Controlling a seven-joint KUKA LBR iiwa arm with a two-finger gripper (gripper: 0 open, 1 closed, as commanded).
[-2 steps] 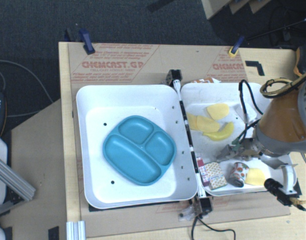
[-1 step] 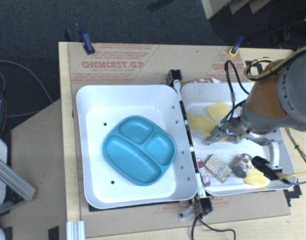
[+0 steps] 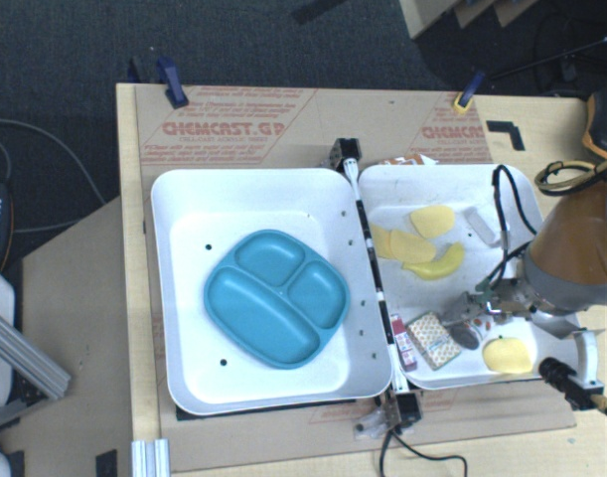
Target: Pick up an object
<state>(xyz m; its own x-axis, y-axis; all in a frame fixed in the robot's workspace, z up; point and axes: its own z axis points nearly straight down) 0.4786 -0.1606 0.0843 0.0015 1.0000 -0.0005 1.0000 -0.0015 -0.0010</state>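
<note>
We cannot tell the gripper's [image 3: 474, 311] jaw state — we should settle squarely over one item, perhaps the checkered packet [image 3: 433, 339], before closing.

Both white bins [image 3: 184, 266] look like smooth, slightly glossy plastic. The blue divided plate [image 3: 275, 297] is matt plastic. The desk [image 3: 283, 122] has a printed brown cardboard-like surface.

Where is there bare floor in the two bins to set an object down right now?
The left bin has bare floor along its far wall and in its corners around the blue divided plate. The right bin is crowded: yellow pieces at the middle, a checkered packet and yellow lump near the gripper. Only its far strip looks open.
</note>
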